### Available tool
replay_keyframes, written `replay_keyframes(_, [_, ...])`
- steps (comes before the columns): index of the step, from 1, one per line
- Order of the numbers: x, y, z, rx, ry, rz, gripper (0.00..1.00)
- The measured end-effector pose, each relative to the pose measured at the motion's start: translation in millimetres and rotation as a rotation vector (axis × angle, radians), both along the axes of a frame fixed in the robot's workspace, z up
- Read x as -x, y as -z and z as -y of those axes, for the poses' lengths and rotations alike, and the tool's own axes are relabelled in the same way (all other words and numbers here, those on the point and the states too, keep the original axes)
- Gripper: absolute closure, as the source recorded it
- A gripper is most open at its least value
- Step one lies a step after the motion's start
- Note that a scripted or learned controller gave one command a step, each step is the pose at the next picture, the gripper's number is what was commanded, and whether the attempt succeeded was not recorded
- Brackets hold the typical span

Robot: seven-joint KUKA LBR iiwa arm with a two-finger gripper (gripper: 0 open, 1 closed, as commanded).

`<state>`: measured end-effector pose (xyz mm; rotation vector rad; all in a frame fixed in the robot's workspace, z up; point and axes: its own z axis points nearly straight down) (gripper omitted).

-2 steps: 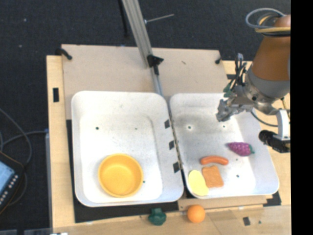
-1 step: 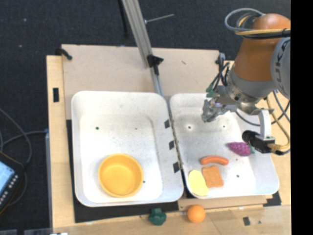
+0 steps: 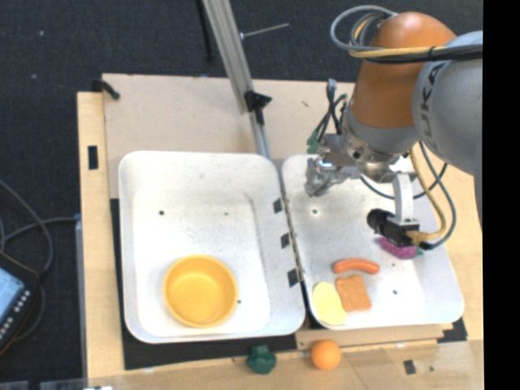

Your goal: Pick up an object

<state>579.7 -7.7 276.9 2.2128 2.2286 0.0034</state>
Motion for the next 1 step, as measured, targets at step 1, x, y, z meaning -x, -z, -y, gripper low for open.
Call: replay_keyframes(1, [-9.9,2.4,-41.7,0.001,0.005,-0.001,1.00])
